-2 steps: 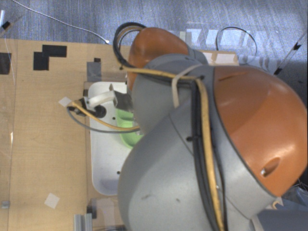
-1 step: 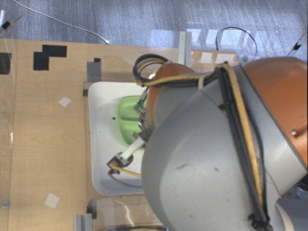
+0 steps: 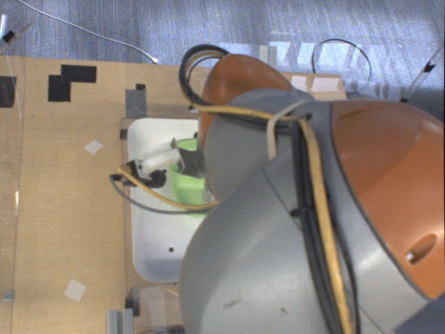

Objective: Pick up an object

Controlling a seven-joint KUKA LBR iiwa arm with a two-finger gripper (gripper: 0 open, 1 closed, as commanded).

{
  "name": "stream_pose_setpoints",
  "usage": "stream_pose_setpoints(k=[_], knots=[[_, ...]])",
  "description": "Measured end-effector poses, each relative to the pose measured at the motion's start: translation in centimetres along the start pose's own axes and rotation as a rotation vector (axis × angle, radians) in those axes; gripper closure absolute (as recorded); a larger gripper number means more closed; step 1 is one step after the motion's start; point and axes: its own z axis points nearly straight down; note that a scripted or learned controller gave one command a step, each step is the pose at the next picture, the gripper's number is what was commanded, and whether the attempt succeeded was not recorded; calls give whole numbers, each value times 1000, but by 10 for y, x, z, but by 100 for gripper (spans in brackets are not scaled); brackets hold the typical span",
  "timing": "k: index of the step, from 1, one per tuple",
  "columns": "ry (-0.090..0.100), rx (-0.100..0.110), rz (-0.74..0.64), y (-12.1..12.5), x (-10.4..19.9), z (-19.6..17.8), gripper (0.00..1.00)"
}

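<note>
The grey arm with its orange band [image 3: 375, 179] covers most of the camera view and hides much of the bins. At its left end the gripper [image 3: 182, 165], with a white part and looped yellow and black cables, hangs low over the left white bin [image 3: 149, 249]. A bright green object [image 3: 185, 188] lies in that bin directly under and beside the gripper, partly covered by it. Whether the gripper touches the green object cannot be made out.
The wooden bench [image 3: 62, 207] stretches to the left, with black marker shapes [image 3: 69, 81] at the back. Metal brackets [image 3: 136, 101] sit at the bin's corners. A thin white cable [image 3: 83, 30] crosses the grey floor behind.
</note>
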Motion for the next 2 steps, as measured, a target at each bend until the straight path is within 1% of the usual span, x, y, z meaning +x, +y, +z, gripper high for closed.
stream_pose_setpoints(k=[1, 2], knots=[[-4, -1, 42, -16, -33, 8, 100], [-1, 1, 42, -15, -32, -3, 100]])
